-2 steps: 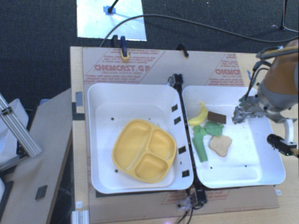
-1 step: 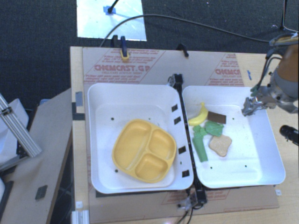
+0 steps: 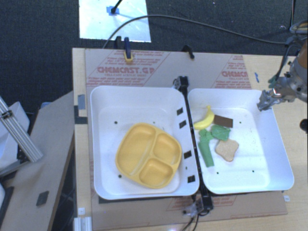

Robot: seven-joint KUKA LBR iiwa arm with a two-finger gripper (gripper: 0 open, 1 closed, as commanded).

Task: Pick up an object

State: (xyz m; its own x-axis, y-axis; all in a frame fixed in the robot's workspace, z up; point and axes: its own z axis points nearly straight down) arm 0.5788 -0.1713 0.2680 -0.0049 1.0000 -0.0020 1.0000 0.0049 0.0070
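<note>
Right bin (image 3: 269, 177), lower middle of frame: bread slice (image 3: 226, 150), green piece (image 3: 206, 148), brown block (image 3: 223, 121), banana (image 3: 204, 120), all clustered at left side of bin. My gripper (image 3: 266, 101) at right edge of frame, over upper right rim; whether pressed together or spread, I cannot tell. Cluster lies left and lower from my gripper, well apart. Green piece long axis nearly up-down. Left bin (image 3: 103, 105) holds yellow divided tray (image 3: 148, 155). Farther, on board (image 3: 144, 64): "CHEMCAST GP", red print.

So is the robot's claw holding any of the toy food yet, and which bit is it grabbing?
Nothing is held. The gripper hangs over the right bin's far right edge, apart from the banana and bread slice lying in it.
</note>
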